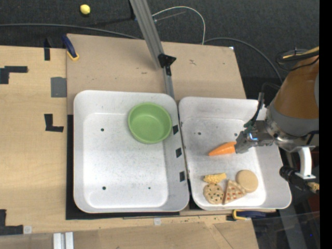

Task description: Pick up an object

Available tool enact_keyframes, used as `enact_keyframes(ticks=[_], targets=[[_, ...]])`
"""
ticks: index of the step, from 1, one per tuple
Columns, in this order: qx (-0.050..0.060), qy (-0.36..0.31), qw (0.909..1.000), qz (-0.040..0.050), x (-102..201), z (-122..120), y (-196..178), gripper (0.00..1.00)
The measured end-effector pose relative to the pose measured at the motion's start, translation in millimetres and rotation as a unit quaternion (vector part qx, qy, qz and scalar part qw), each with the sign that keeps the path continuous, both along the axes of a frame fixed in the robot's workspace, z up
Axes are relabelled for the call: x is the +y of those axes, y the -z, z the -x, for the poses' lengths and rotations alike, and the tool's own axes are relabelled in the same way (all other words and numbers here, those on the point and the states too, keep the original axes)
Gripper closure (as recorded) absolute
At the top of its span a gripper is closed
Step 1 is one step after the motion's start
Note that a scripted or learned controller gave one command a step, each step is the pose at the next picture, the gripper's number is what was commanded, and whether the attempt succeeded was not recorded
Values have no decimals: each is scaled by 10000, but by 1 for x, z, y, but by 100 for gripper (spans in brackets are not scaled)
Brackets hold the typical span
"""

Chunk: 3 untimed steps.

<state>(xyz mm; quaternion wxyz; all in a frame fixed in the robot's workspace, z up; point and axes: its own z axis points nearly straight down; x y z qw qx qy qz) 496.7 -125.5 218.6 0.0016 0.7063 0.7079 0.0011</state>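
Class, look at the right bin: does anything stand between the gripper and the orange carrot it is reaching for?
Nothing visible does. The gripper is already at the thick end of the carrot in the right bin. The other food pieces, such as the cookie, lie nearer the bin's front edge, apart from the carrot.

Gripper [243, 145] fingers dark, blurred, state unreadable; thick end of orange carrot [222, 149] hidden beneath them. Arm [295, 100] cut by right edge. Small yellow object [85, 9] at top too small to identify.

A robotics lab: taped bench [31, 139], cables [181, 14], white bins [88, 154].
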Motion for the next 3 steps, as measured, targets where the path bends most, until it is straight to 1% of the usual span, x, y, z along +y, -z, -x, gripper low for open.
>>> enact_keyframes(ticks=[1, 2, 3], targets=[[8, 3, 10000, 1, 0, -1, -31, 100], [25, -26, 10000, -12, 57, -29, -25, 100], [31, -23, 10000, -9, 110, -51, -10, 100]])
